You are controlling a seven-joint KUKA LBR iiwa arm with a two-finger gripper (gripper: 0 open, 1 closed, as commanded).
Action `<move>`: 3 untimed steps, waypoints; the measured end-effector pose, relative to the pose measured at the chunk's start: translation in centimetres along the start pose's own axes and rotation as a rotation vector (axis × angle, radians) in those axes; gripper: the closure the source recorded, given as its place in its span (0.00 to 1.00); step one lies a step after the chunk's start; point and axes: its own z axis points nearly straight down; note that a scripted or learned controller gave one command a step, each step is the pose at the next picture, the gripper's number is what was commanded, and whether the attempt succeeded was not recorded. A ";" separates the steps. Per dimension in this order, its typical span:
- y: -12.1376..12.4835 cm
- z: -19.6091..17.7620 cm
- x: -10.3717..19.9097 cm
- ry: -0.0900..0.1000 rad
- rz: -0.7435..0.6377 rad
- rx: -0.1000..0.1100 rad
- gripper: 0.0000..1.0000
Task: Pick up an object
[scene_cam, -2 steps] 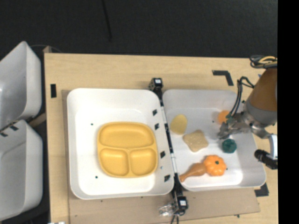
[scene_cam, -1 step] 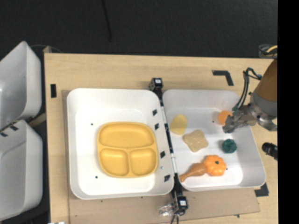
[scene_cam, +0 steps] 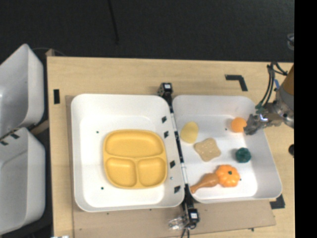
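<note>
We see the gripper (scene_cam: 252,124) beside the orange ball (scene_cam: 238,124) in the right bin (scene_cam: 267,182); its grip state we cannot tell.

Single fixed camera, high above the pale wooden bench (scene_cam: 124,73), looking down at a slant. Both shallow white plastic bins (scene_cam: 84,133) sit mid-frame, whole, at moderate range. Grey arm (scene_cam: 282,103) enters from frame right.
</note>
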 end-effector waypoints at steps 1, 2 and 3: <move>0.1 -6.4 0.1 0.000 -0.001 0.001 1.00; -1.1 -5.6 4.6 0.002 -0.002 0.007 1.00; -0.9 -4.5 9.5 0.003 -0.003 0.006 1.00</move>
